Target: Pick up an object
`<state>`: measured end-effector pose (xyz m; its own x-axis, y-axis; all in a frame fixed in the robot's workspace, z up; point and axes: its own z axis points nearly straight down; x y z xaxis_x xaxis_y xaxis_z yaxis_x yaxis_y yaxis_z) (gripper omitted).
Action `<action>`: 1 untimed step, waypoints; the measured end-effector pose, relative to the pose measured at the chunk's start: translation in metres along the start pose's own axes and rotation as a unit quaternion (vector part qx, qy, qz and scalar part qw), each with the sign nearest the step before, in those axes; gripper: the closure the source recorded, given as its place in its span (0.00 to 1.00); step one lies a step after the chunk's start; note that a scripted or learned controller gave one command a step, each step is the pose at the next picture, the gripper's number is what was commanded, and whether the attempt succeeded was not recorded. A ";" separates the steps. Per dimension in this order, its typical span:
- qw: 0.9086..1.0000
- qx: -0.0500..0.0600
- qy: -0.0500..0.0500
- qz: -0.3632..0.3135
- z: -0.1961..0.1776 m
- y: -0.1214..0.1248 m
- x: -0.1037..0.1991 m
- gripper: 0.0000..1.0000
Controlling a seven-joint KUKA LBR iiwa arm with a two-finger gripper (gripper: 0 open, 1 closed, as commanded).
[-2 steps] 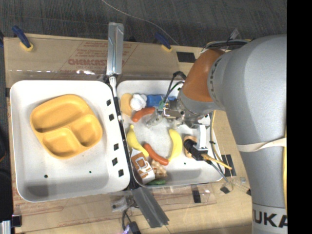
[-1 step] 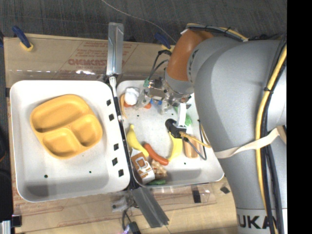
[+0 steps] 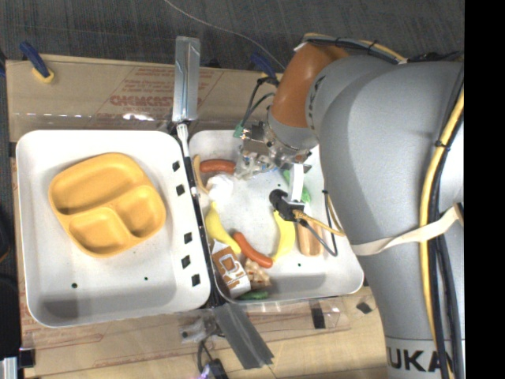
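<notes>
Camera view: fingers (image 3: 254, 163), state unclear, hang by the right bin's (image 3: 341, 279) crowded back edge near a sausage (image 3: 217, 165).

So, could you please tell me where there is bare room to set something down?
The left bin has bare floor in front of the yellow tray. The right bin is crowded: hot dogs, bananas, the claw.

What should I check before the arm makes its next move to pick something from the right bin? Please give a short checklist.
1. Claw is over the right bin: ok.
2. Claw holds something: cannot tell.
3. Things to pick are in reach, such as the sausage beside the claw: ok.
4. Bananas lie free of the wall: not ok, one is against the divider.
5. Yellow tray sits in the left bin, out of the way: ok.
</notes>
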<state>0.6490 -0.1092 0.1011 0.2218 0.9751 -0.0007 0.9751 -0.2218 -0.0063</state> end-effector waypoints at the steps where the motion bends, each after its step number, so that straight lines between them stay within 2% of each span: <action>1: 0.998 -0.001 0.000 0.063 -0.020 -0.044 -0.070 1.00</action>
<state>0.5912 -0.1675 0.1215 0.3423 0.9396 -0.0012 0.9396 -0.3423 -0.0044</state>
